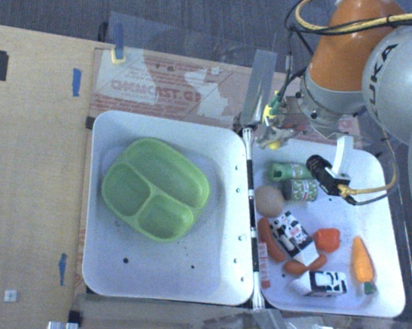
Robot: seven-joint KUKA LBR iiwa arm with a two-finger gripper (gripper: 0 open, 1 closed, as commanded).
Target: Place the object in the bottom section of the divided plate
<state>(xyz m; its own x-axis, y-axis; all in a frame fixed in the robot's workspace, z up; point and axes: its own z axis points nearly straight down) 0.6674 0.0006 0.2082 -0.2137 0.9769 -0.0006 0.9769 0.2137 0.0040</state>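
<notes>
The tool (pixel 275 132) hangs over the right white bin's (pixel 389 248) far-left corner; its grip can't be told. The green divided plastic plate (pixel 155 187) lies in the left bin (pixel 166 277).

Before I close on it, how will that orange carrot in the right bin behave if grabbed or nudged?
The carrot looks smooth and tapered, so it may slip toward its narrow end. Its rounded body probably rolls when nudged. It lies near the right bin wall, likely limiting approach.

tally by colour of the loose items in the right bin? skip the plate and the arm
Green: 2, the green bottle and the green can
Orange or red: 4, the carrot, the red pepper, two sausages
Beige: 1, the egg
Black and white: 2, the cow toy and the small car
Total: 9
</notes>
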